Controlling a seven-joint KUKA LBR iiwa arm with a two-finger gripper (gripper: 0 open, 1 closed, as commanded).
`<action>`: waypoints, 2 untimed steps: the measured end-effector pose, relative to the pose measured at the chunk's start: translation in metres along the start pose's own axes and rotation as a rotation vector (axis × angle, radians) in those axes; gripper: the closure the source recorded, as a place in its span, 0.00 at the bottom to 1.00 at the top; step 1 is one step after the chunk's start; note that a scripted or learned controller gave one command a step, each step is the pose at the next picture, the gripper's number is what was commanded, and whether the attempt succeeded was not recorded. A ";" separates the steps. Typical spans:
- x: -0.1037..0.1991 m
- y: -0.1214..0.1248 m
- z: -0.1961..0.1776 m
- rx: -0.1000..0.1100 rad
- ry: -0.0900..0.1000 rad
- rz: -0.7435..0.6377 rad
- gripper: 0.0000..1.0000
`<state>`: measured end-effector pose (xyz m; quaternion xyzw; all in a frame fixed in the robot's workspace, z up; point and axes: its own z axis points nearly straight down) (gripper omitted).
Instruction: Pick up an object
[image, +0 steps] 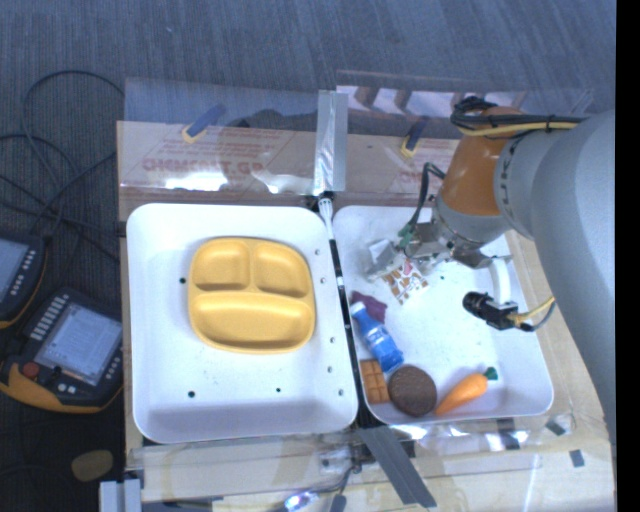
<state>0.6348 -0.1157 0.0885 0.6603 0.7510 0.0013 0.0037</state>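
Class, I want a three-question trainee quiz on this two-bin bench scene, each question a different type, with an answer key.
1. True or false: the yellow sectioned plastic plate lies in the right white bin.
2. Which object lies nearest the orange toy carrot?
A. brown round cookie
B. blue plastic bottle
C. the plate
3. Fill in: the gripper is over the ___ bin.

Key: 1 false, it lies in the left white bin; 2 A; 3 right.

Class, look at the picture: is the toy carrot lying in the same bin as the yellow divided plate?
No: the carrot lies in the right bin, the yellow plate in the left.
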 end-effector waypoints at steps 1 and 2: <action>0.001 0.002 -0.012 -0.005 0.000 -0.001 1.00; 0.050 0.004 -0.095 0.007 0.003 -0.229 1.00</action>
